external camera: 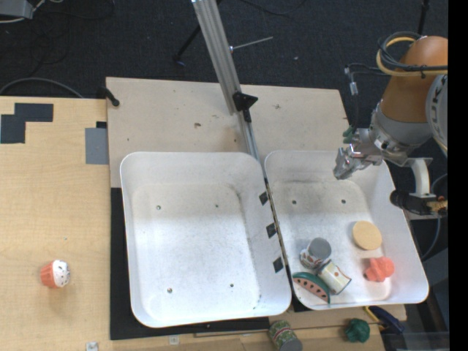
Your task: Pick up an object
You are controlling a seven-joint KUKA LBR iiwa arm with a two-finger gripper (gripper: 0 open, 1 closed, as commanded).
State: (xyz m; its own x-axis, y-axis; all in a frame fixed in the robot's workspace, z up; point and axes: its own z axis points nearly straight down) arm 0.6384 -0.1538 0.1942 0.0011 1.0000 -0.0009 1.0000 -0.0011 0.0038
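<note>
Objects for picking sit clustered in the near end of the right bin (387, 196), one of two shallow white bins lying side by side on a bench. The left bin (146, 189) sits alongside it. The gripper (346, 164) hangs over the far end of the right bin, well apart from the cluster; whether it is open or closed cannot be told, and nothing is seen held in it.

Among the cluster, a tan round disc (367, 235) lies flat and alone, with clear room around its rim. It looks light and rigid, probably wood or foam, so pinching across its edge seems the soundest grasp. Just beside it toward the near rim sits a red lumpy toy (379, 269), likely soft and easily squeezed. A small grey cylinder (319, 250), a white can (335, 276) lying tilted, and a watermelon slice toy (311, 282) crowd together, touching or nearly so, making a clean grasp there harder.
</note>
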